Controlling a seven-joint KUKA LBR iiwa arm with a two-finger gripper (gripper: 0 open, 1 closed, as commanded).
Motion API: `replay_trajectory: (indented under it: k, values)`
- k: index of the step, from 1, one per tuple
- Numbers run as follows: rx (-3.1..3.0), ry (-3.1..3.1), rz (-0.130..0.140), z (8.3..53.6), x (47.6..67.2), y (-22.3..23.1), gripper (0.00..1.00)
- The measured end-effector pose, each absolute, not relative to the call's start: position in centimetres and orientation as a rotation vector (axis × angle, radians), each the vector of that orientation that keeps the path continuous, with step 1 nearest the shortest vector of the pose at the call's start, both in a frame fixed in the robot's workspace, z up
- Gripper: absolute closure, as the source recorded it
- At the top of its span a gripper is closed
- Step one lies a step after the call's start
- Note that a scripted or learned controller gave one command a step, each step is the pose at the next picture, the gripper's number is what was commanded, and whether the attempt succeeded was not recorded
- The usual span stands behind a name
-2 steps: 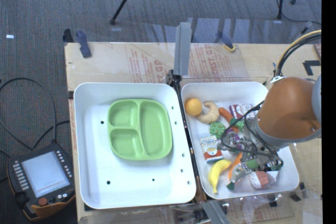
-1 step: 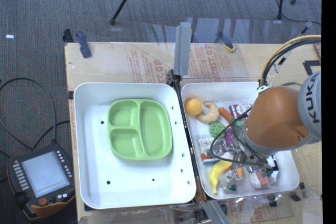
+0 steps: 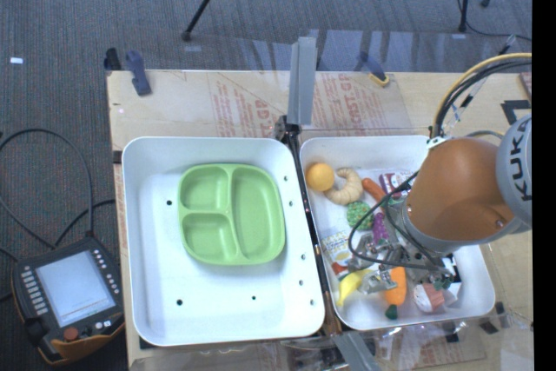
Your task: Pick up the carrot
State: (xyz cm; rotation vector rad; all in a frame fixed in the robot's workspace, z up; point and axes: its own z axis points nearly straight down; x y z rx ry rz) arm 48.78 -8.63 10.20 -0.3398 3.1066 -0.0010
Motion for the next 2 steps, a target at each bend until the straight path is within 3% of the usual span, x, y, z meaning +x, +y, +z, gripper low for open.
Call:
replay_trajectory:
  k: [1, 2]
  values:
    - [-1.007, 2.976, 0.005, 9.8, 49.4, -10.6, 1.0]
    - [-1.326, 2.827, -0.007, 9.4, 49.4, -16.6, 1.0]
